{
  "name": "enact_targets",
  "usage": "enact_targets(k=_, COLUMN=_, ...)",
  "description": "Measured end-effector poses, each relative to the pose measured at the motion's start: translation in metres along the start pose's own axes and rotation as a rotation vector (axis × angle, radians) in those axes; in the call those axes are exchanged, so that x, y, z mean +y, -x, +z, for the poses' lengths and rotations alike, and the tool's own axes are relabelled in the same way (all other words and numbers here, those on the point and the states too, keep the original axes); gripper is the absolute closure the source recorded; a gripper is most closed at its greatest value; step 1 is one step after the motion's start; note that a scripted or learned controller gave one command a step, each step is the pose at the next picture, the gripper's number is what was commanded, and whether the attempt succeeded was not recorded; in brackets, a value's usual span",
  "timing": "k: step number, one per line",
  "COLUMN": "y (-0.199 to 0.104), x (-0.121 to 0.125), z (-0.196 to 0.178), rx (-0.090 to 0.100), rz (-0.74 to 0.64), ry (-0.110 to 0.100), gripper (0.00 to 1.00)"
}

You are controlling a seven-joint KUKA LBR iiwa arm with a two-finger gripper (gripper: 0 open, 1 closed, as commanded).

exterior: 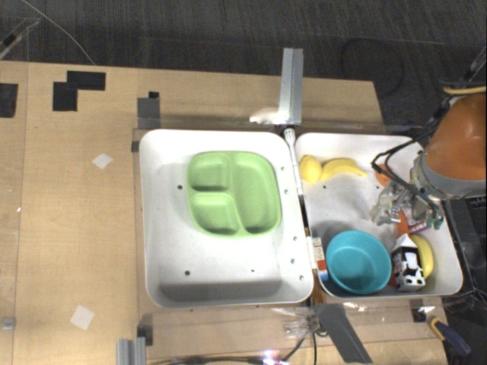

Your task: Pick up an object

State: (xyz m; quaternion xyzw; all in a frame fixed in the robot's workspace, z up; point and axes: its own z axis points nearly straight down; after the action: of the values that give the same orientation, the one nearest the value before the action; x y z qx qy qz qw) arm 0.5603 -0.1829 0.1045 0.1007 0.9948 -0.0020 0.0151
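My gripper (405, 210) hangs low over the right part of the right bin (346, 196), below the arm's orange band (464, 139). A small orange and red object (401, 222) lies right under it; whether they touch is unclear. In the same bin there are a yellow lemon (310, 169) and a banana (346, 168) at the back, a teal bowl (358, 260) at the front, a black-and-white cow toy (409, 269) and a second yellow piece (426, 255) at the front right.
The left bin (163, 204) holds a green divided tray (232, 192). A metal post (292, 86) stands behind the wall between the bins. A small coloured item (319, 254) is wedged beside the bowl against the divider. Cables (392, 158) loop near the wrist.
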Motion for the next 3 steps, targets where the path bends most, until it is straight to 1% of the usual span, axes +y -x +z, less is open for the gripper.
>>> enact_targets(k=1, y=0.000, x=0.000, z=0.001, rx=0.002, rz=-0.001, ry=0.000, gripper=0.00)
enact_targets(k=2, y=-0.022, x=-0.011, z=0.014, rx=0.013, rz=0.176, ry=-0.001, gripper=0.00)
enact_targets(k=3, y=-0.049, x=0.009, z=0.013, rx=0.011, rz=0.273, ry=-0.004, gripper=0.00)
